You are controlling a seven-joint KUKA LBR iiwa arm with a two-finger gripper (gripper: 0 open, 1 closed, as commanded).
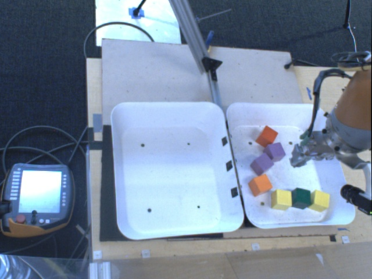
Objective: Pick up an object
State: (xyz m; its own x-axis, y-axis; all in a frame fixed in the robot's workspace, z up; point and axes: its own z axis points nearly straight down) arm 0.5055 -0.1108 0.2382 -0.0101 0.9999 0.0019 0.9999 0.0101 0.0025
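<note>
The table (256, 68) carries two shallow white bins side by side: the left bin (168, 167) and the right bin (290, 115), which holds all the blocks. The arm (356, 112) reaches in from the right, its claw (302, 154) hanging low over the right bin's middle; whether the claw is open or closed I cannot tell, since it is a small grey blur at this slant.

Seven blocks lie in the right bin. Nearest the claw is a purple block (275, 151), just to the claw's left, with a second purple block (261, 163) touching it further left. An orange block (267, 136) sits up and left of the claw, another orange block (260, 184) down and left. Along the near wall run a yellow block (281, 199), a green block (301, 197) and a second yellow block (319, 200) (these three touch in a row).

The likeliest pick is the nearer purple block, a short shift leftward; nothing appears to be held.
</note>
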